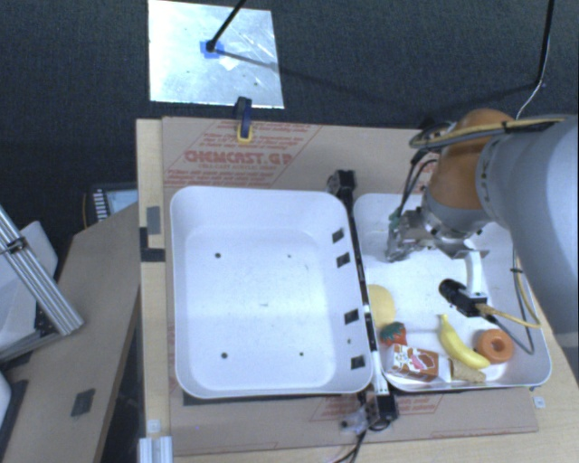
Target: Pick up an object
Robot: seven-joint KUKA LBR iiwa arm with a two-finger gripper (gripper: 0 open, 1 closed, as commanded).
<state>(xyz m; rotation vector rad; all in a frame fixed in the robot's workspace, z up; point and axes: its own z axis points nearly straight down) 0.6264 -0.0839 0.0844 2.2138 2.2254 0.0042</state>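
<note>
Lying in bin under arm, banana, lemon

Banana, ring, perhaps a carton crowd right bin's near end.

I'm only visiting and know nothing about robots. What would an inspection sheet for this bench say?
Surface: left bin and right bin, both white, on printed cardboard.
Job's things: banana, orange ring, yellow round object and red packet, all in the right bin's near half.
Clutter: nothing seen.
Gripper: gripper over the right bin's far half, apart from the objects.
Cables: black cable crossing the silver sheet.
Surroundings: silver sheet beyond the bench; metal frame at left.
</note>
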